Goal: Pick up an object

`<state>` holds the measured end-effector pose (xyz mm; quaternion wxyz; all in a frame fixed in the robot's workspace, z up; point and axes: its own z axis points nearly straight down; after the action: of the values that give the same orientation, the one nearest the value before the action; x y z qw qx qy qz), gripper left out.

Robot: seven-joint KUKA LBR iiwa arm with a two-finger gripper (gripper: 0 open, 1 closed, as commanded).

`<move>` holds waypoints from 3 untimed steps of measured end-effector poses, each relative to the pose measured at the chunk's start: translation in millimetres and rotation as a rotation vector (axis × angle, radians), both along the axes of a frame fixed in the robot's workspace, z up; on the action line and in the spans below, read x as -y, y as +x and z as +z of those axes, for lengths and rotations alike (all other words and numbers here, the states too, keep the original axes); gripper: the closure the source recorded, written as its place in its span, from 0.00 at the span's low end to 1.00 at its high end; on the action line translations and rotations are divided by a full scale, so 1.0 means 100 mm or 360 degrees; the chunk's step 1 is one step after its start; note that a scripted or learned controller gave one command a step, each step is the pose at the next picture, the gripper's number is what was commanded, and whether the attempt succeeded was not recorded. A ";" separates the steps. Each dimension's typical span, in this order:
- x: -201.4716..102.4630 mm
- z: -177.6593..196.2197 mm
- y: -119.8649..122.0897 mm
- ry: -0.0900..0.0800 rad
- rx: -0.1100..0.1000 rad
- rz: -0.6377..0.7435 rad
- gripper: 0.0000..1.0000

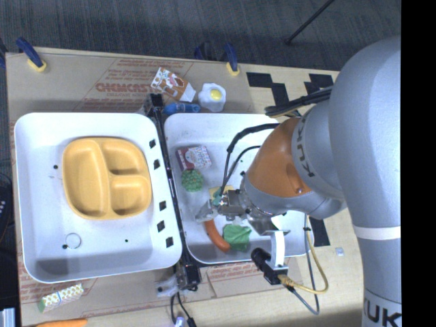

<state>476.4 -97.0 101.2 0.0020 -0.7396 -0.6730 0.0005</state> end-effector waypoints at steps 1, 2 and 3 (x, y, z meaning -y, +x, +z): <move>0.00 0.10 0.00 0.0002 -0.0002 0.0006 1.00; 0.00 0.10 0.00 0.0002 -0.0002 0.0007 0.00; 0.00 0.19 0.01 0.0004 -0.0003 0.0014 1.00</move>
<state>477.1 -96.5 120.4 0.0036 -0.7366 -0.6763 0.0004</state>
